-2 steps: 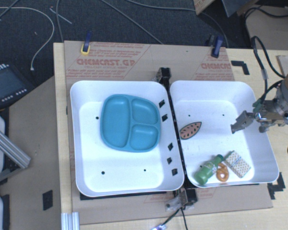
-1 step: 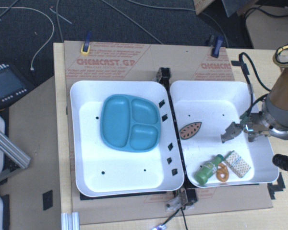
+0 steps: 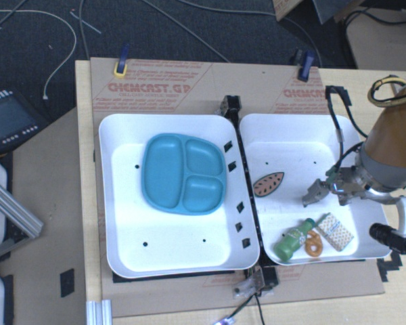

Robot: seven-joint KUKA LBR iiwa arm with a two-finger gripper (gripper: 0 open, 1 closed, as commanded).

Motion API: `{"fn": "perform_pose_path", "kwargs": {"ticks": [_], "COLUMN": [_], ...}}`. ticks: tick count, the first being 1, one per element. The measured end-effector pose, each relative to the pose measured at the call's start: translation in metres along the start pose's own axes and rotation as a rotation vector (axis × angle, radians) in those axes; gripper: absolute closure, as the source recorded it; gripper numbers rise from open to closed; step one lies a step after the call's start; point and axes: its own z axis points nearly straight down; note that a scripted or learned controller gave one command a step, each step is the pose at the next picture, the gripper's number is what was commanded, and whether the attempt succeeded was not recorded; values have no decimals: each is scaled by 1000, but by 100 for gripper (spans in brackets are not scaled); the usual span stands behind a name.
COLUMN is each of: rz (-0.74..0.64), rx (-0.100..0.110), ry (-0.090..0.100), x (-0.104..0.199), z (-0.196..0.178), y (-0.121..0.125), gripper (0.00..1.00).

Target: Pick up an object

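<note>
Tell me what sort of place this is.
Probably a robotics lab: two white bins sit on a board clamped to a bench, loose cables run over the carpet, and a robot arm reaches in.

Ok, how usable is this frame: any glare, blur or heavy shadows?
Camera view: lighting even, shadows soft; the two shallow white plastic bins look bright but not blown out; the blue divided plastic plate and the small green bottle read sharp enough; the hand is slightly soft, its finger detail hard to read.
</note>
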Motion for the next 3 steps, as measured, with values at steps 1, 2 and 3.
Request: {"fn": "perform_pose_path", "kwargs": {"ticks": [1, 2, 3], "rz": [1, 2, 1], "rx": [2, -5, -10], "ry": [1, -1, -4], "x": [-7, -7, -13], "z": [54, 40, -17], "y": [-8, -6, -14], "gripper": [0, 100, 100]}}
